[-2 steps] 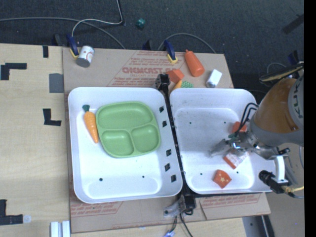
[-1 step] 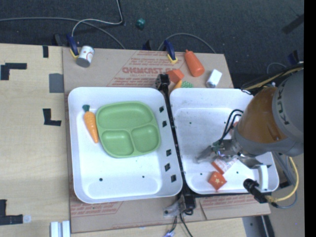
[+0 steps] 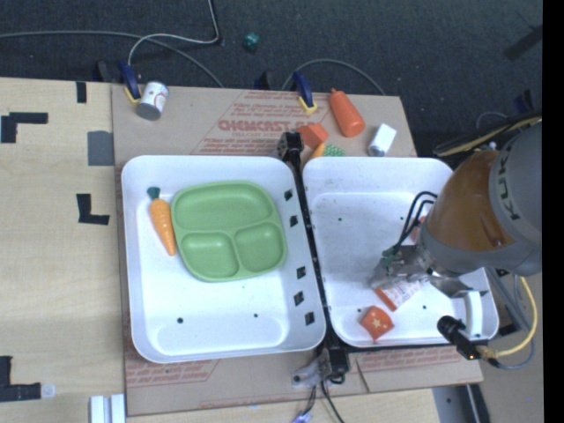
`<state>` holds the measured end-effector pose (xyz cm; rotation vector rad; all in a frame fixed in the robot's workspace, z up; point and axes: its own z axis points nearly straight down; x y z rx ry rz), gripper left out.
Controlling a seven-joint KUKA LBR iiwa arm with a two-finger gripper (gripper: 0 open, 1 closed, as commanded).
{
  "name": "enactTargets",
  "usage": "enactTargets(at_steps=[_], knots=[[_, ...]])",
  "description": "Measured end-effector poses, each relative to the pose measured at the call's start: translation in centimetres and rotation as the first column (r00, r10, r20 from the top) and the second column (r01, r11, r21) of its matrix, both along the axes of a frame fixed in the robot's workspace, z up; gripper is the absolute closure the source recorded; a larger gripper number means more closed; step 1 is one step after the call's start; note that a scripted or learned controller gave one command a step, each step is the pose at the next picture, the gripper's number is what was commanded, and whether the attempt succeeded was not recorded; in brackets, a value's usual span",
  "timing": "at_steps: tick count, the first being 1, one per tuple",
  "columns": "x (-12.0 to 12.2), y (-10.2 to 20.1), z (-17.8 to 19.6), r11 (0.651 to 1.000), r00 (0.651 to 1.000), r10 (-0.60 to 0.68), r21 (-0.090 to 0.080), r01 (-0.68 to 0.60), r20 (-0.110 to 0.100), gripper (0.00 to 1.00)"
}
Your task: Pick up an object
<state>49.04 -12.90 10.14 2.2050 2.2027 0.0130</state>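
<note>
Here, the arm is low in the right bin, seemingly at the grasp step over a small packet.

The white-and-red packet (image 3: 398,291) lies on the floor of the right bin (image 3: 352,188), toward its near-right part, with the gripper (image 3: 394,264) directly above it and apparently touching its upper end; whether the gripper is wide, narrow or clamped on the packet I cannot tell, since the wrist hides that. An orange block (image 3: 376,322) sits just beside the packet, nearer the front rim. My reading is that the next move calls for a firm closure and a straight lift, keeping clear of the block and the front wall close by. The bin's far and left floor offers free room. In the left bin (image 3: 141,263) lie a green tray (image 3: 231,229) and a toy carrot (image 3: 162,225).
</note>
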Motion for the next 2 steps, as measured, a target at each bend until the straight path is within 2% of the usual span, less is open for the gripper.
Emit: enactTargets(at_steps=[1, 2], knots=[[-0.53, 1.98, 8.1, 1.0, 1.0, 0.002, 0.012, -0.002, -0.024, 1.0], [-0.55, 1.99, 8.08, 1.0, 1.0, 0.002, 0.013, -0.002, -0.025, 0.0]])
